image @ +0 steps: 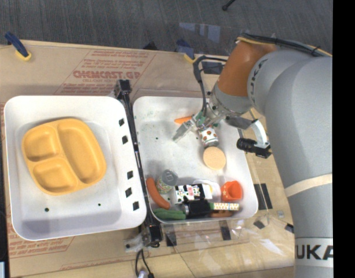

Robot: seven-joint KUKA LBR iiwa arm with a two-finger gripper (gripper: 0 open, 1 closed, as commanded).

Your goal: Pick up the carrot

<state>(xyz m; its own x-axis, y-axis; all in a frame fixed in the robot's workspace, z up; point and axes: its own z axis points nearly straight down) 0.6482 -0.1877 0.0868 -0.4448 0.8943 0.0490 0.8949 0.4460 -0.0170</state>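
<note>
- Reach step: the gripper (189,127) hangs over the right bin (143,155), fingers spread, holding nothing
- The carrot (182,120) lies just beside it, uphill
- Next, I judge: centre over carrot, descend, close

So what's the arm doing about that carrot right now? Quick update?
Gripper down in right bin, beside carrot. Carrot not visibly between fingers. Spotted white object close by.

Both bins (73,222) looked like smooth white plastic, faintly glossy. The yellow tray (62,154) had a matt plastic sheen (moulded, by its rounded compartments). The bench cover (102,68) looked like brown printed cardboard, dull and flat.
</note>
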